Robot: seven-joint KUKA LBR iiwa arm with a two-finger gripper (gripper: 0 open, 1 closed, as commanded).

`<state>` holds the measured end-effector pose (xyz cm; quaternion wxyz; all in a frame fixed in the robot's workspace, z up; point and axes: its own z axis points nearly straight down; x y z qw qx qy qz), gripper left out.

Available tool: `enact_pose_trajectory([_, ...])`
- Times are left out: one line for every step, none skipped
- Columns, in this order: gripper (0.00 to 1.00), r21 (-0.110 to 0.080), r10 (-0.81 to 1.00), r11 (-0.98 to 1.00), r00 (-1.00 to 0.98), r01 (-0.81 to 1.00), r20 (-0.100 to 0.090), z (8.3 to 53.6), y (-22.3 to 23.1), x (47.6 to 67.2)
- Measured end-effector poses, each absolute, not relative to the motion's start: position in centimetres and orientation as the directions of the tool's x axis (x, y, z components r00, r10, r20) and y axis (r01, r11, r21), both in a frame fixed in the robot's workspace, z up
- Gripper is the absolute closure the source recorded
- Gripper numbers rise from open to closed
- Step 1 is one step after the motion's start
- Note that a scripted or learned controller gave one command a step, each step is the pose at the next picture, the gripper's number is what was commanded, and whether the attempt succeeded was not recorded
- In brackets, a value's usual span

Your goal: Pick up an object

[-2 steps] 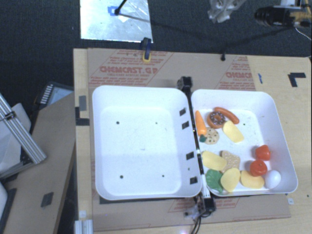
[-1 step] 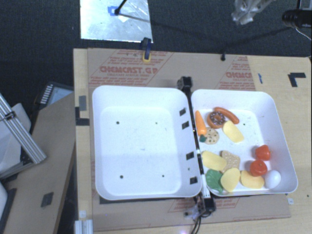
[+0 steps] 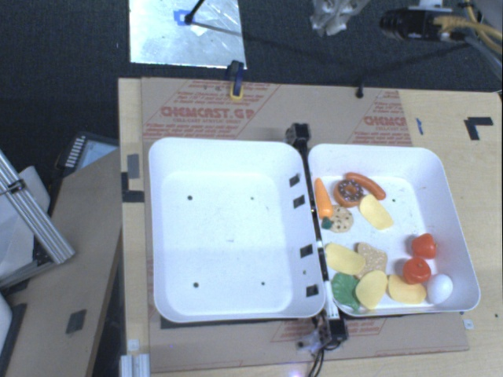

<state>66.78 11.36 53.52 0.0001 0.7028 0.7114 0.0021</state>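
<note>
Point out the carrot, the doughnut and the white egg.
carrot (image 3: 323,199), camera view, middle of its orange body
doughnut (image 3: 348,192), camera view, its sprinkled top
egg (image 3: 438,287), camera view, centre of its shell

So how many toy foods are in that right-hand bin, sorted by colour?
Yellow: 4, first one
Red: 2, first one
Orange: 2, a carrot and a sausage
Brown or tan: 3, first a doughnut
Green: 1
White: 1, an egg
Total: 13, all in the right bin
</note>
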Motion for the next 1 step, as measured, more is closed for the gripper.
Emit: enact_pose_trajectory([1.00, 0.002, 1.000, -0.002, 0.002, 1.000, -0.001, 53.51, 6.13, 66.85])
